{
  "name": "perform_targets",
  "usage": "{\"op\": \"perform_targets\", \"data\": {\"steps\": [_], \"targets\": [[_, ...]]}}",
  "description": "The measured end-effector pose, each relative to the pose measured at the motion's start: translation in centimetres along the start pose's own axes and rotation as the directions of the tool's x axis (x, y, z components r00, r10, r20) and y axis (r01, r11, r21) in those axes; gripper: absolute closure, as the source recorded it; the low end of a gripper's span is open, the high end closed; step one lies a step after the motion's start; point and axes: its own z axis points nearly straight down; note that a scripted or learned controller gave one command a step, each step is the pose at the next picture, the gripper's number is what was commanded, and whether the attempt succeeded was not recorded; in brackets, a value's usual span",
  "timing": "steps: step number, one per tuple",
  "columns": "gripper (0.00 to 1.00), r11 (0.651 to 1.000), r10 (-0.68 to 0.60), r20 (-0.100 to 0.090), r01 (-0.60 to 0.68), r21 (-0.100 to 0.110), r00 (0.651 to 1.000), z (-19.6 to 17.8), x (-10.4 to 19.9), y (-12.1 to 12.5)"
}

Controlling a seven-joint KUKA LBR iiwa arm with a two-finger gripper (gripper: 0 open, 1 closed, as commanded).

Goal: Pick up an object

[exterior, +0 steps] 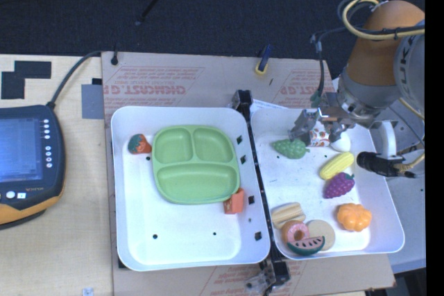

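A: Report items to the gripper's left.
B: In the left bin (132,232), well left of the gripper (306,127), a small orange-and-green toy (139,143) is lying beside a green divided plate (195,163). An orange block (236,202) is touching the plate's lower right edge.
A: Report the gripper.
B: The gripper is hanging over the upper part of the right bin (388,236). Finger state: cannot tell. A green leafy toy (291,148) is lying just below it, apparently touching.
A: Report items to its right and below.
B: A yellow corn cob (336,164), purple grapes (339,185) and an orange pumpkin (354,216) are lying lower right. A hot dog (286,213), pink donut (294,230) and watermelon slice (306,244) are clustering below.
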Motion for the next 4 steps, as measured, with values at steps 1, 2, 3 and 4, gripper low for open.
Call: {"op": "perform_targets", "data": {"steps": [1,2,3,4], "targets": [[0.0,1.0,-0.001,0.001,0.001,-0.01,1.0,-0.6,0.0,0.2],[0.0,1.0,-0.004,0.0,0.004,-0.005,1.0,4.5,0.6,0.8],[0.0,1.0,-0.001,0.0,0.001,-0.003,1.0,10.9,0.3,1.3],[0.0,1.0,0.0,0.001,0.0,-0.009,1.0,12.6,0.5,1.3]]}}
